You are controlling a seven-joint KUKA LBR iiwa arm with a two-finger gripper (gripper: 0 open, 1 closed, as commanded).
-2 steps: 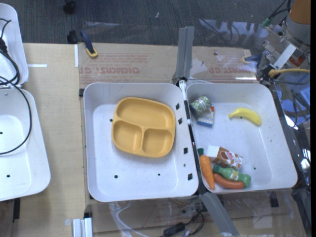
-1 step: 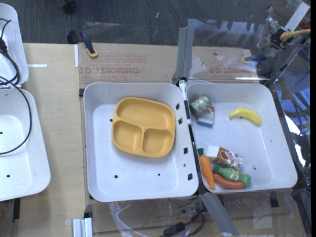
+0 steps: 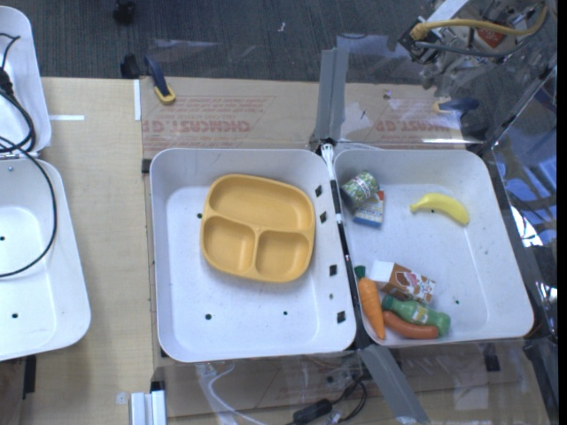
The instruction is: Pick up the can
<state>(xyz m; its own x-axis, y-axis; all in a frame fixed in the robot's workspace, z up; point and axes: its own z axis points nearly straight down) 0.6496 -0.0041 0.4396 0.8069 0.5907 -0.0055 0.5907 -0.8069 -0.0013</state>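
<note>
Can [image 3: 359, 187], green-labelled, lies on its side in the right bin's [image 3: 496, 204] upper-left corner, close to the wall shared with the left bin [image 3: 168, 237] and resting against a small blue-and-red carton [image 3: 370, 211]. End effector [image 3: 443, 42] hovers above the desk [image 3: 97, 149] beyond the right bin's far rim, at upper right; its opening cannot be judged, and nothing is seen in its hold. From it the can lies down and to the left, inside the bin. Farther out are a banana [image 3: 440, 207], a carrot [image 3: 371, 306], and a yellow divided tray [image 3: 258, 227] in the left bin.
</note>
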